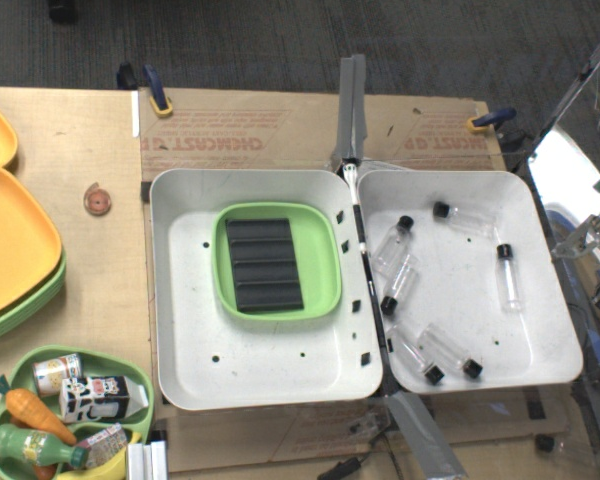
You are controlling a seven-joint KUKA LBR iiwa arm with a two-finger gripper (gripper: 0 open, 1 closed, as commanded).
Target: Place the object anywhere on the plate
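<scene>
Nearest me, at the lower left corner of the worktop point(100, 158), sits a green bowl point(140, 400) piled with toy food: a carrot point(35, 413), a small can point(57, 373) and a bottle point(30, 448). Just beyond it are stacked yellow plates point(15, 243).

In the middle lie the two white bins. The left bin point(180, 368) carries a green plate point(320, 258) with a dark ribbed block point(265, 263) resting in its centre. The right bin point(550, 338) holds the things to be moved, clear little vials with black caps, scattered well apart: one pair near the bottom edge point(440, 353), two close to the dividing wall point(393, 258), one upright-lying at the right point(507, 278), one near the top point(455, 213).

These vials look light, stiff and slick, likely to roll or squirt out under pressure, and possibly breakable. I'd judge the best hold is across the middle of the barrel, squeezing square to its length; the lone right-hand vial has the most room around it.

The pincer's state I cannot tell from here.

Furthest back, cardboard point(240, 138) and clamps point(158, 98) line the far edge.
</scene>
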